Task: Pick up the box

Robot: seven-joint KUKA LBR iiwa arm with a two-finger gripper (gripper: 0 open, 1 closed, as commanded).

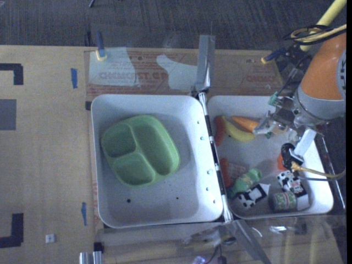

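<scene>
Spanning most of the view, the tan surface [44,147] carries two white bins side by side. The left bin [104,106] holds a green divided plate [140,149] toward its 9 o'clock side. The right bin [247,158] holds all the small clutter. The grey and orange arm [324,81] leans in over the right bin from 3 o'clock, and its claw [273,124] hangs over the bin's 12 o'clock region, just beside a yellow banana [239,132] and an orange piece [245,122]. Whether the claw is set wide or narrow I cannot tell, since cables and glare blur it, but nothing is visibly held. The likeliest target, a black-and-white patterned box [251,196], lies near the bin's 6 o'clock edge. It touches a green toy [247,177] at its 11 o'clock and sits well apart from the claw. A similar patterned item [291,185] and a small can [282,201] sit toward 4 o'clock. The main risk looks like confusion or crowding. A descent from the present spot would meet the banana, not the box. At the box itself, the green toy and the near wall leave little room, so the claw could clip a neighbour, push the box against the rim, or close on the look-alike item instead.
</scene>
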